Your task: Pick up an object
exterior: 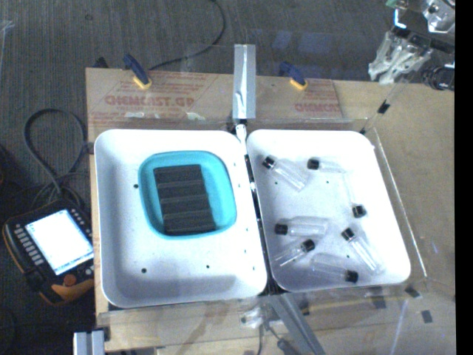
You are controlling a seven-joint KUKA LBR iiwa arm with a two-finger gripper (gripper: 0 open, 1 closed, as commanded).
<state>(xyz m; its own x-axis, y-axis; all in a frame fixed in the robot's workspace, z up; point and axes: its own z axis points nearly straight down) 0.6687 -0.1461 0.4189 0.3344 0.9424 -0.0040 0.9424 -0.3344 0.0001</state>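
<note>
Gripper [397, 58] high above right bin [384, 170]

Views: one, fixed.
Position: above the bench, looking down at a slant.
Facing: bench front at the frame's bottom, far edge and dark floor at the top.
Range: wide; left bin [111, 198] and right bin [384, 198] both whole in frame, side by side at centre.
Margins: handheld screen [55, 242] on the floor at left; gripper [395, 58] at top right.
</note>
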